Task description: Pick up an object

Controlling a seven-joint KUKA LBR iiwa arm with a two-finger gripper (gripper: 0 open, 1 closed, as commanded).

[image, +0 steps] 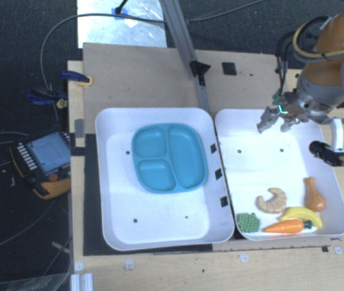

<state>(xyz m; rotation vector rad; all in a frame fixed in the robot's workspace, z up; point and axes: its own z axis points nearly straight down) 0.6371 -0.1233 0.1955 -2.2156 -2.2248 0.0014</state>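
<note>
Grey and orange arm (332, 47) reaching in from the right, wrist bent down over the far end of the right bin (244, 162). Tool (276, 124) hanging above bare white floor, fingers spread, nothing between them. Well apart at the near end: croissant (272, 200), banana (303, 214), carrot (285, 227), drumstick (313, 194), green cluster (248, 222). Blue divided plate (169, 157) lying in the left bin (117, 211).

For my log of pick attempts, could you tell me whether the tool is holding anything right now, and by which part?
Nothing is held. The tool hangs open over the bare far end of the right bin, well apart from the croissant, banana and carrot.
</note>
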